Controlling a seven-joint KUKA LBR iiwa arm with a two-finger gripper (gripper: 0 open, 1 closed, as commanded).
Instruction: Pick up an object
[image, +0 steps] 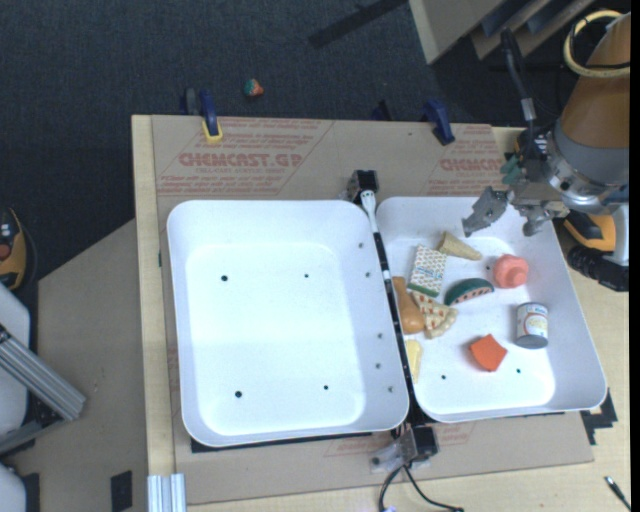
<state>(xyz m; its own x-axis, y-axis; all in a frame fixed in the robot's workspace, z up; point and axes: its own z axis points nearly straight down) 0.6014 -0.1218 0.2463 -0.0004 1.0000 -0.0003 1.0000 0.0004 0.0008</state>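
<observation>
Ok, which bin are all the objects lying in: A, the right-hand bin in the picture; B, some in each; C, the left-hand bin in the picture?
A: the small can, the orange block, the watermelon slice and the rest all lie in the right-hand bin, under the gripper.

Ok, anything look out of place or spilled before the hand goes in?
One small orange-and-green toy lies on the dark floor beyond the bench, away from both bins. The other objects sit inside the right bin.

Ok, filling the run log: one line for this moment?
arm: over right bin | gripper: open, holding nothing | toys: in right bin | pick: not done
</observation>
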